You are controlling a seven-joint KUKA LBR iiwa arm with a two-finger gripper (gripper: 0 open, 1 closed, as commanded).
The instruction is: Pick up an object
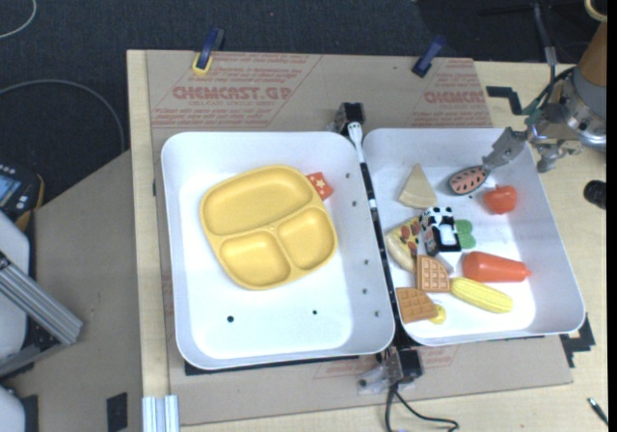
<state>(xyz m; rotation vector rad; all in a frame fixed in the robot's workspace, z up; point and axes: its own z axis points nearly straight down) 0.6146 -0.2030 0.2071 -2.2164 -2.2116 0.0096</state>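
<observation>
While the hand point(508, 146) hangs over the right white plastic bin point(549, 228), how far it is open cannot be told; a small red tomato-like toy point(499, 199) lies just below it.

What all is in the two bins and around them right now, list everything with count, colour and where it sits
Bins: 2, white, side by side on the bench.
Divided plate: 1, yellow, in the left bin.
Small toy piece: 1, red and white, at the plate's upper right edge.
Wedge: 1, beige, upper part of the right bin.
Tomato: 1, red, right bin near the gripper.
Carrot: 1, orange-red, right bin.
Corn: 1, yellow, below the carrot.
Waffles: 2, tan, lower part of the right bin.
Clamps: 2, blue, on the board's far edge.
Gripper: 1, grey, over the right bin's upper right, beside an oval pinkish toy.
</observation>
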